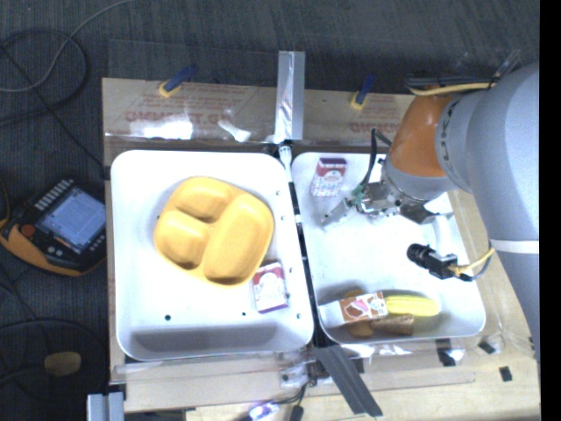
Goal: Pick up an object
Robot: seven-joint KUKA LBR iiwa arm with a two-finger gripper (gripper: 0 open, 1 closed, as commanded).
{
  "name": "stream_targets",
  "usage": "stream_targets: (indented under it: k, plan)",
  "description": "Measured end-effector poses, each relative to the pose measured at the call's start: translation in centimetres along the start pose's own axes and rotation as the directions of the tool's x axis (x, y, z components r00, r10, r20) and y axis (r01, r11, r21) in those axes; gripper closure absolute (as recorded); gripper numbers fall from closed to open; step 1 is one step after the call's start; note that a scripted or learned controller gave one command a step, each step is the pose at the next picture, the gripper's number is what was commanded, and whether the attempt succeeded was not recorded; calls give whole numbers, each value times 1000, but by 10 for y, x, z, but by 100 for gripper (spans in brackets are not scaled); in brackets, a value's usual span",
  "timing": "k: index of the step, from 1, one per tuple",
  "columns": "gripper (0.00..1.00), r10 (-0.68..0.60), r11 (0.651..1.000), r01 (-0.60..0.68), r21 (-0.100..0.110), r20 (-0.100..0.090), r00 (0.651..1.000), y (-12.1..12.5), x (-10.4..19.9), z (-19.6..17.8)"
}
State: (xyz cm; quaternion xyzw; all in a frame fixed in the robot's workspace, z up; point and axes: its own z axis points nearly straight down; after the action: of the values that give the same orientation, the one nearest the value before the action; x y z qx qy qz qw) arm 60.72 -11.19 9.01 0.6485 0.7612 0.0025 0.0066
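Observation:
My gripper [344, 205] reaches in from the right into the upper left part of the right bin [386, 270]. It sits just below and against a small red and white carton [330, 175] that lies near that bin's far wall. Along the near wall of the same bin lie a yellow banana [412, 305] and a brown packet with a red and white label [366, 309]. In the left bin [140, 296] a large yellow bun-shaped toy [213, 228] rests, and a second small carton [269, 287] lies by its near right corner.
The grey arm with its orange band [419, 143] covers the right bin's far right corner. A black cable fitting [431, 258] hangs over the right bin's right side. A divider [298, 235] separates the bins. On the floor at the left lies a handheld controller [61, 226].

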Motion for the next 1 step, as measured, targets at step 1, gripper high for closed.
stream_targets:
  k: [1]
  plan:
    - [0, 14, 1000, -14, 9, -3, 1000, 61, -14, 2]
